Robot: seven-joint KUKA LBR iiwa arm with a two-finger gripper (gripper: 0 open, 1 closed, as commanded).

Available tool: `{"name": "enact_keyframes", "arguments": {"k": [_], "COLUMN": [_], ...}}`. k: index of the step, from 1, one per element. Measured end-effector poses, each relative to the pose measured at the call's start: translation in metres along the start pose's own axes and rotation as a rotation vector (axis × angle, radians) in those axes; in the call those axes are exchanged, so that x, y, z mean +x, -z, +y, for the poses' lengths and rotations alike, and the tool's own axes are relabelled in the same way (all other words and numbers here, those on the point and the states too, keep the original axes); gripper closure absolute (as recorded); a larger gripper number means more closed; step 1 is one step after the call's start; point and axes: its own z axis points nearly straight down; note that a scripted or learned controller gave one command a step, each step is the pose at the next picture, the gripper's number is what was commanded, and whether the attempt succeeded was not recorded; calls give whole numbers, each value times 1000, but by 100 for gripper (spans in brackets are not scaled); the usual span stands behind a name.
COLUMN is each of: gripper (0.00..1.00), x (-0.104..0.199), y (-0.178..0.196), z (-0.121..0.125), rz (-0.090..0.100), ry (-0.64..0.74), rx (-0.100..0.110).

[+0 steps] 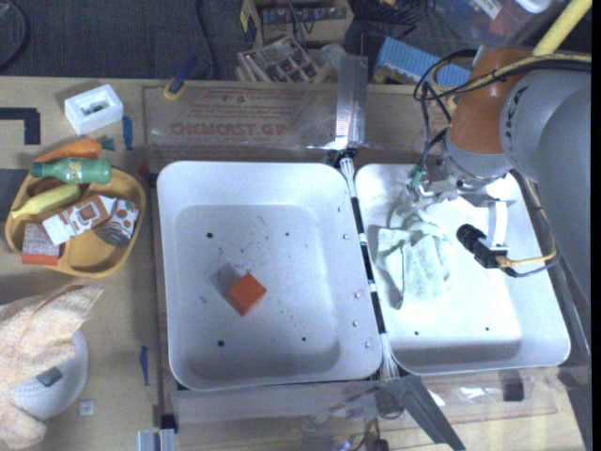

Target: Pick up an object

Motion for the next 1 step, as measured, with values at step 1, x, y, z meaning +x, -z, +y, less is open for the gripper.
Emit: {"name": "enact_keyframes", "arguments": {"k": [1], "gripper": [100], "x": [44], "y": [97], "z": [15], "rz": [1], "ry": [-304], "rx": [5]}}
